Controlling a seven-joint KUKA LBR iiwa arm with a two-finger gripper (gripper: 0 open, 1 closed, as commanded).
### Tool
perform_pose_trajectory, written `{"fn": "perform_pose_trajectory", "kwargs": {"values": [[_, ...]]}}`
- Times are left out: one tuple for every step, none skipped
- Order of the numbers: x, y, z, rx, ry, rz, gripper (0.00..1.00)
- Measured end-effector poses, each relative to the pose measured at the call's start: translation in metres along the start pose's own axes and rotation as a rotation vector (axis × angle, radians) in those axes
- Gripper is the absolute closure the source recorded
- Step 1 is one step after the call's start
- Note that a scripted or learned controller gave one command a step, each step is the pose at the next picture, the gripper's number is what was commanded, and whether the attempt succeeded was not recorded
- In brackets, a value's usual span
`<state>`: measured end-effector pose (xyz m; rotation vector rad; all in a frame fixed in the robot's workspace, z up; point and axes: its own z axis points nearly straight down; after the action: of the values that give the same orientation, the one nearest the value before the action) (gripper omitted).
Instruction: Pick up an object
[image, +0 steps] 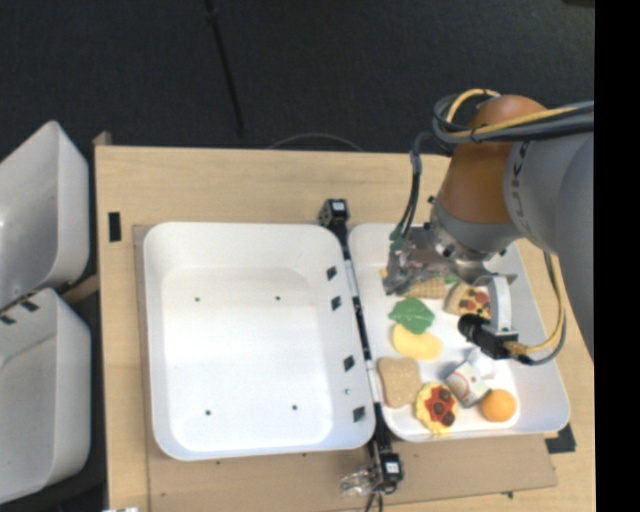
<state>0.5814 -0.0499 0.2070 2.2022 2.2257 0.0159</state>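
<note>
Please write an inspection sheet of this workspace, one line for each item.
Surface: wooden bench bearing two white bins, left bin and right bin, side by side.
Job's things: in the right bin, a green leaf, a yellow piece, a slice of bread, a pizza slice, an orange, a small can.
Clutter: nothing seen.
Grippers: gripper low over the far end of the right bin, above the green leaf; nothing seen held.
Cables: yellow and black cables on the arm; a thin black cable on the dark floor.
Surroundings: white shapes at left.

Glossy white plastic bins (240, 245) – matt pale wood bench (240, 185) beneath.
</note>
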Motion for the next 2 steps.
{"fn": "perform_pose_trajectory", "kwargs": {"values": [[0.046,-0.054,-0.27,-0.004,0.001,0.003,1.0],[0.038,-0.034,-0.35,0.002,-0.001,0.006,1.0]]}}
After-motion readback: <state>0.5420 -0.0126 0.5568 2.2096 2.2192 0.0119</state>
